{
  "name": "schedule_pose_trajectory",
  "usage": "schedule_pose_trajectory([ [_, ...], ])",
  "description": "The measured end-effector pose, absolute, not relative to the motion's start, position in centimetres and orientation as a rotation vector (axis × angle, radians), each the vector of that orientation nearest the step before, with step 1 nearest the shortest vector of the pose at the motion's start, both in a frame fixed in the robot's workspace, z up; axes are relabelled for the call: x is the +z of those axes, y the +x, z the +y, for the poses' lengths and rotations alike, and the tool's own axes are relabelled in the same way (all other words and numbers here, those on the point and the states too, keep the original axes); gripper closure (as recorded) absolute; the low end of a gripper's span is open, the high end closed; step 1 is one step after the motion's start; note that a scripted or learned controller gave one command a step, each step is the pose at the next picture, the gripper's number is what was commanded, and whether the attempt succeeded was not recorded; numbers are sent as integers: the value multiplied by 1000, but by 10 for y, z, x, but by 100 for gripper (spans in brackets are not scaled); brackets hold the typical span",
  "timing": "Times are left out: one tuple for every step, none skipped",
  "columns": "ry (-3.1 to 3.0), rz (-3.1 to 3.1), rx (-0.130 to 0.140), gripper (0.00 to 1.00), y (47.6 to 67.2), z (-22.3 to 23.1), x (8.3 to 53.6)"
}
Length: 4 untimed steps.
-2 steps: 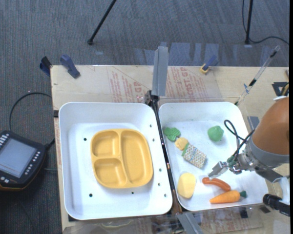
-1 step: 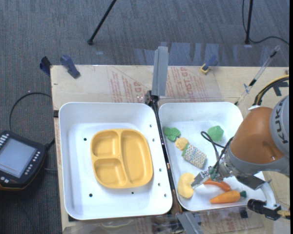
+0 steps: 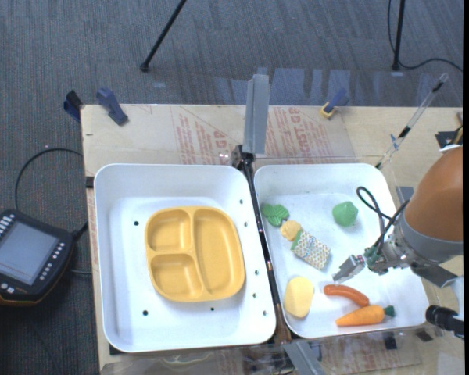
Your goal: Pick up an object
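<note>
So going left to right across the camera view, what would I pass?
Handheld screen → yellow divided plate → green leaf toy → patterned block → green ball → gripper.

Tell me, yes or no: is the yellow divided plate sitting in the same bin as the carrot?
No: the yellow divided plate lies in the left bin, while the carrot lies in the right bin.
</note>
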<state>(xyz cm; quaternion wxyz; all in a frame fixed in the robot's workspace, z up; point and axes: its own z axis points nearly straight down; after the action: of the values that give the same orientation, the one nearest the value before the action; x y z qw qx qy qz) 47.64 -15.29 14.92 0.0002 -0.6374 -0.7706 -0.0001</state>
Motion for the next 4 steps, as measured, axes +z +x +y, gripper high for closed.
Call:
schedule_pose_trajectory([
  [-1659, -2660, 1, 0, 478, -129, 86],
  [-1664, -2655, 0, 100, 478, -129, 95],
  [-2113, -2322, 0, 100, 491, -77, 187],
  [-2113, -2319, 3, 0, 490, -77, 186],
])
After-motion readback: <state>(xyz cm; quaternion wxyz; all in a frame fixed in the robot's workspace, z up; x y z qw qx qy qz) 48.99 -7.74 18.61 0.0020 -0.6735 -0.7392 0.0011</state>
